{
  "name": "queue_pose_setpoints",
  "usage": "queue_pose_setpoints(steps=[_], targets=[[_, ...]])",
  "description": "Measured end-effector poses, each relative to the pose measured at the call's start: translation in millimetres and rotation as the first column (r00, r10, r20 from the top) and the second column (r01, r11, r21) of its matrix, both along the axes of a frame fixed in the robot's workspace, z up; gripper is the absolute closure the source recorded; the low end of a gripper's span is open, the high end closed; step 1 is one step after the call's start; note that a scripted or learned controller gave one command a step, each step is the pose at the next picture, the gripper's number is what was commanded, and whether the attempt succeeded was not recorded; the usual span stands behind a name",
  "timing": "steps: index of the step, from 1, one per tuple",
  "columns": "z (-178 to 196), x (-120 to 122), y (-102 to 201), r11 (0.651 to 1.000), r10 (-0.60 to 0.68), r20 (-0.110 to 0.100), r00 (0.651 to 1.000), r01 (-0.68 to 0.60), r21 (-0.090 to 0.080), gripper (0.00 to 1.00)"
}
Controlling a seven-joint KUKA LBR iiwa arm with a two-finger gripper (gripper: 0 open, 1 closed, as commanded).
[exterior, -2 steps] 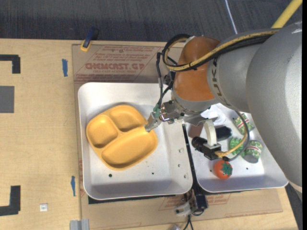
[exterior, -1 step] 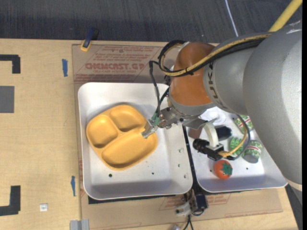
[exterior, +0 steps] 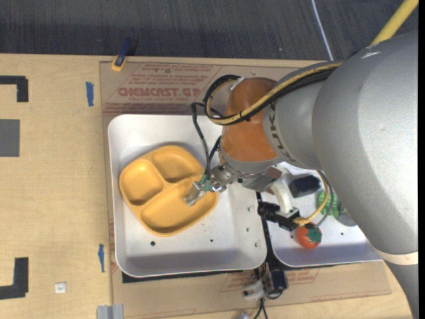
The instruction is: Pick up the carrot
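Note:
A small orange-red object (exterior: 307, 236), likely the carrot, lies in the right bin (exterior: 332, 252) near its front wall. A bit of green (exterior: 336, 209) shows just above it, and the arm hides much of that area. My gripper (exterior: 198, 193) is in the left bin (exterior: 229, 241), low over the right edge of a yellow divided dish (exterior: 163, 188). It is well to the left of the orange-red object, and nothing orange shows at its tip.
The yellow dish has three compartments and takes up the left and middle of the left bin. The big grey arm with its orange band (exterior: 249, 128) covers most of the right bin. Black cables (exterior: 265, 244) hang over the wall between the bins.

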State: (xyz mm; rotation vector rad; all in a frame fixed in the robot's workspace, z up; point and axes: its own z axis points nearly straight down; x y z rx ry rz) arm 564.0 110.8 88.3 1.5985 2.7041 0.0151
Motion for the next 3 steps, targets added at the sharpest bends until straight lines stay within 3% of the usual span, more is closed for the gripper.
queue_pose_setpoints(steps=[1, 2, 3], targets=[[9.7, 0.4, -0.4, 1.0, -0.002, 0.001, 1.0, 0.002, -0.001, 1.0], [105.5, 24.7, -18.1, 0.938, -0.347, -0.003, 0.938, 0.347, -0.008, 1.0], [73.4, -11.7, 21.4, 0.92, -0.392, -0.008, 0.92, 0.392, -0.009, 1.0]])
